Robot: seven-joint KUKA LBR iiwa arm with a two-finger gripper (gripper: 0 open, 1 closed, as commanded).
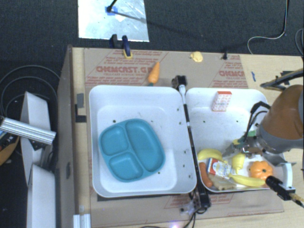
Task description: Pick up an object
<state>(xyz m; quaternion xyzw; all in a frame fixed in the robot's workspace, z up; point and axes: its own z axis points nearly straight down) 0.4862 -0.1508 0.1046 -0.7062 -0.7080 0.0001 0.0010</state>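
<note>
The right bin [204, 122] holds a cluster of toy foods in its near corner: a yellow banana [247, 180], a second yellow piece [209, 154], a lemon [238, 161], an orange [260, 169], a red and white carton [217, 166] and a red sausage [205, 174]. A small red and white box [222, 100] lies alone toward the far side. My gripper [241, 148] hangs low over the cluster, just above the lemon and to the right of the yellow piece. The arm's orange band covers the bin's right edge.
The left bin [97, 122] carries a blue divided plate [131, 149]. A black-handled tool [183, 94] lies along the divide between the bins. On the cardboard behind them sit an orange carrot [153, 73] and a small yellow item [196, 56].
</note>
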